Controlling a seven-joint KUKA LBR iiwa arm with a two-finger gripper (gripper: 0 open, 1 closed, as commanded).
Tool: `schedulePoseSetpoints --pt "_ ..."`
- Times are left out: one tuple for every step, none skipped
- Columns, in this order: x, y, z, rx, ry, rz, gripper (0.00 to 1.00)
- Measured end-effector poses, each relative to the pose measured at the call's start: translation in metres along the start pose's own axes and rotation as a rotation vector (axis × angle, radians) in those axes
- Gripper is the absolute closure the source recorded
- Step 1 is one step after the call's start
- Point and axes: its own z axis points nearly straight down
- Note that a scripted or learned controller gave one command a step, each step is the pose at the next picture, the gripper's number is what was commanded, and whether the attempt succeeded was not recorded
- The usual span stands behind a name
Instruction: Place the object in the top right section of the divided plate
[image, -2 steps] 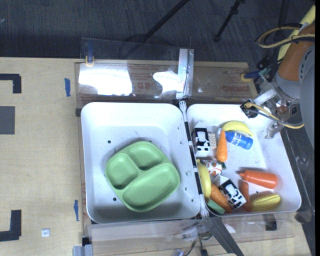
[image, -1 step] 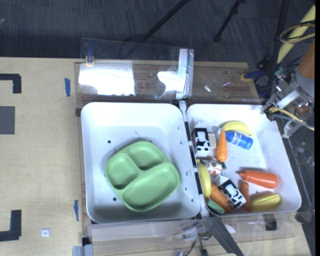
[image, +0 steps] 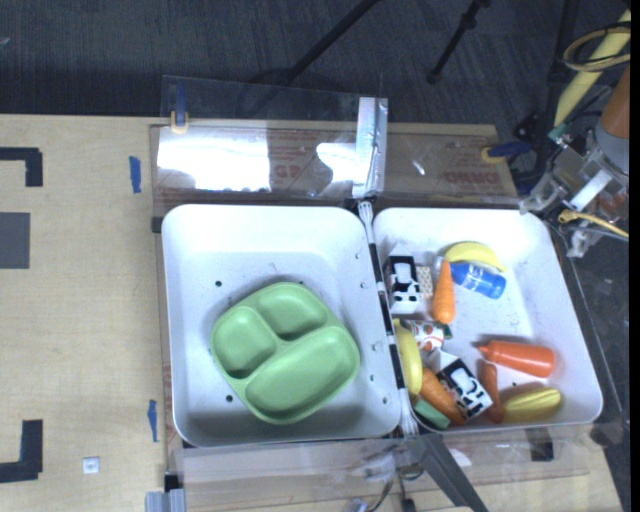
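A green divided plate (image: 285, 350) lies in the left bin (image: 190, 250), with two small sections at its far side and one large section at its near side. All three sections hold nothing. The toy food sits in the right bin (image: 530, 240): a yellow lemon (image: 470, 253), a blue can (image: 478, 279), a carrot (image: 443, 293), an orange bottle (image: 517, 356), a banana (image: 408, 362) and others. My gripper (image: 582, 195) hangs at the view's right edge, beyond the right bin's far right corner, away from every object.
Two black-and-white cartons (image: 402, 283) (image: 465, 388) lie among the toys, with a yellow piece (image: 530, 402) at the bin's near right. A clear panel (image: 270, 150) stands behind the left bin. Cables and stand legs cross the floor at the back.
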Motion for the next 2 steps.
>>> schedulePoseSetpoints --pt "0.040 -0.068 0.020 0.005 -0.001 -0.025 0.00" --pt "0.026 -0.027 0.017 0.000 0.000 -0.123 0.00"
